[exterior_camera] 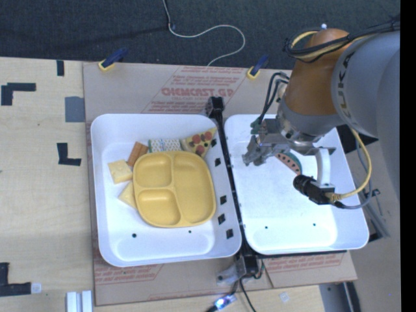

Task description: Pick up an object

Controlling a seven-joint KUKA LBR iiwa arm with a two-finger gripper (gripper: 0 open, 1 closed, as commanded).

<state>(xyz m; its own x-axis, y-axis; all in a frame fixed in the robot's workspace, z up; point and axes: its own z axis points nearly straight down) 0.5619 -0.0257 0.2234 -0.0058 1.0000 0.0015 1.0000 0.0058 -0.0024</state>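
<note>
Dark carpet lies beyond a pale wooden worktop (39, 194), where a sheet of brown cardboard (188, 86) carries two shallow white bins side by side. From the right the grey arm (364, 77) with its orange band reaches in, and the claw (255, 156) hangs over the upper left part of the right bin (292, 233), near the divider between the bins. Whether it is open or closed I cannot tell from this angle; nothing is seen in it.

All the things worth picking lie in the left bin (110, 239). Biggest is a yellow divided tray (174, 188), smooth, rounded and lying flat in the middle, with three shallow compartments. Tucked partly under its left side are a tan cracker-like square (119, 171) and an orange-brown block (136, 152); along its top edge lie a speckled pale piece (164, 145) and a small colourful toy (201, 142) close to the divider.

To do this step well, the claw probably needs to cross the divider and come down on something it can span. The tray looks too wide and flat to pinch except at its rim, so a small piece at the top edge seems the safer choice. A straight descent, clear of the bin wall, should help avoid a glancing miss.
</note>
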